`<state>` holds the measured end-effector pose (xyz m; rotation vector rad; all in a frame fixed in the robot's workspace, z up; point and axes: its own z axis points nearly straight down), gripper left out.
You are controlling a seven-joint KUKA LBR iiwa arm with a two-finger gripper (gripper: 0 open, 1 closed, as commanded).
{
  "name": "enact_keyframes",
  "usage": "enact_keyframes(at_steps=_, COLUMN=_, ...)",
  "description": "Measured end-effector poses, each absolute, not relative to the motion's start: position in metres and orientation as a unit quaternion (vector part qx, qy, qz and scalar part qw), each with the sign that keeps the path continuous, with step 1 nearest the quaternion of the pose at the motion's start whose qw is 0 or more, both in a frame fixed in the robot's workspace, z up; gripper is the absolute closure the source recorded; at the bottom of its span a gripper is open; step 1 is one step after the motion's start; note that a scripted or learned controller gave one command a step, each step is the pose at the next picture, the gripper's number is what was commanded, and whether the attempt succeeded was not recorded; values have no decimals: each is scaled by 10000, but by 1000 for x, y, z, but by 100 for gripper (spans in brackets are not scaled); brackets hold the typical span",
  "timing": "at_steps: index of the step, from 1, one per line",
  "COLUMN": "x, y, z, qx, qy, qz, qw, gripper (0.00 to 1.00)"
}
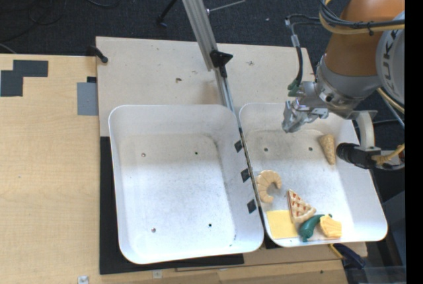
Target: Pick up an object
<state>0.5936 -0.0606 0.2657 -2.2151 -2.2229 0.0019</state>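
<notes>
Seen from above, the grey-and-orange arm (360,32) reaches in from the right, its gripper (294,121) poised over the back of the right bin (377,210); whether its jaws are parted cannot be made out, and nothing is visibly held. Toy foods lie scattered: a tan cone (328,147) near the right wall, a pale croissant (268,185) by the divider, then a waffle-topped pie slice (300,205), yellow slab (280,224), teal piece (308,228) and orange-yellow chunk (330,228) clustered at the front.

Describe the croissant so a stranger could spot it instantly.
Look in the right-hand bin, the one the gripper hangs over. Near its left wall, just above the flat yellow slice, lies the croissant: a pale tan, curled crescent, the bin's one curved piece.
</notes>
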Motion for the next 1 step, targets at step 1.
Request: enact_keyframes(at_steps=1, x=600, y=-15, z=249, qx=-7060, qy=-7082, qz=15, qw=23, gripper=100)
